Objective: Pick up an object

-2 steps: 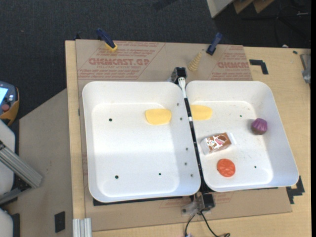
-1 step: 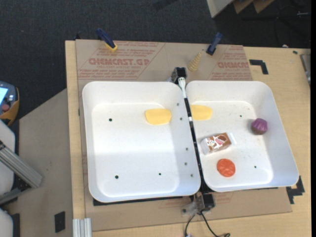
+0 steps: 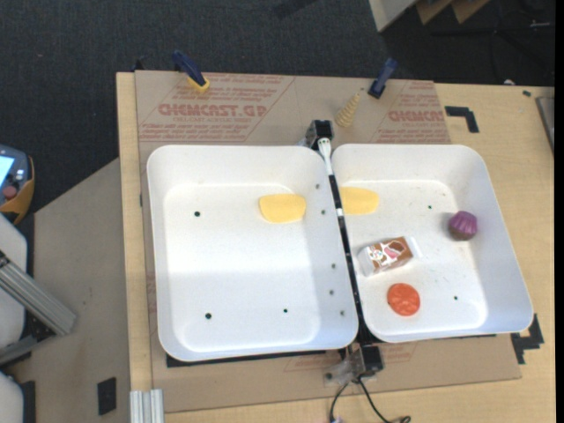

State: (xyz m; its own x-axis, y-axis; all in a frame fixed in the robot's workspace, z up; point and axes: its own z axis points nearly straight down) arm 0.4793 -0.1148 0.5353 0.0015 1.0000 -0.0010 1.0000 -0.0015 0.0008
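Observation:
The left bin [image 3: 176, 263] holds one flat yellow piece [image 3: 282, 207] near its upper right. In the right bin [image 3: 493, 280] lie a second yellow piece [image 3: 359, 201] close to the divider, a purple round object [image 3: 463, 226] toward the right wall, a small brown and white packet [image 3: 389, 255] in the middle, and a flat red-orange round object [image 3: 404, 299] near the front.
Both bins rest on a cardboard sheet [image 3: 220, 108] held by blue clamps [image 3: 190, 70] at the back. A black clip [image 3: 319, 133] sits at the far end of the seam between the bins, and a cable [image 3: 352, 395] trails off the front edge.

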